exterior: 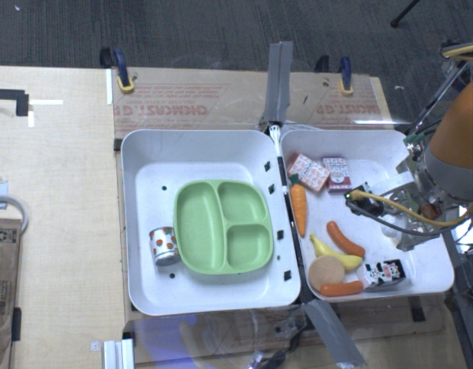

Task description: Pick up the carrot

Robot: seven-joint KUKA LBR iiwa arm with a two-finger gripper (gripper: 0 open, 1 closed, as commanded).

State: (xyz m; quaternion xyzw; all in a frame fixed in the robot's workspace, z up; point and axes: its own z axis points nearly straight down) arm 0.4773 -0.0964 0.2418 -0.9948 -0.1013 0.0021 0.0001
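Dark grey carpet [221, 14] fills the far side of the room, and you are looking down on a pale wooden bench [59, 183]. A cardboard sheet [198, 102] with red print lies on the bench, pinned at its far edge by two clamps [124, 77]. Take the green plate [221, 225] as your landmark. It has three compartments and lies flat in the middle of the left bin [136, 160]. A small spotted can [164, 245] lies on its side, touching the plate's edge on the view's left.

To the view's right of the plate, just past the wall the two bins share, you will find the carrot [298, 208]. It lies flat along the near wall of the right bin [421, 283], with its green top pointing away from you.

Further from the plate than the carrot are two small red and white boxes [311, 172] side by side. An orange sausage [346, 238], a banana [334, 252], a round tan bun [326, 270] and a second sausage [342, 288] are bunched together. A black and white carton [385, 272] lies beyond them.

The gripper [405, 233] hangs over the far side of that bin, well apart from the carrot and farthest from the plate. You cannot tell from here whether it is spread or closed, and nothing is seen held in it. A brown paper bag [1, 260] sits at the bench edge, well off to the plate's other side.
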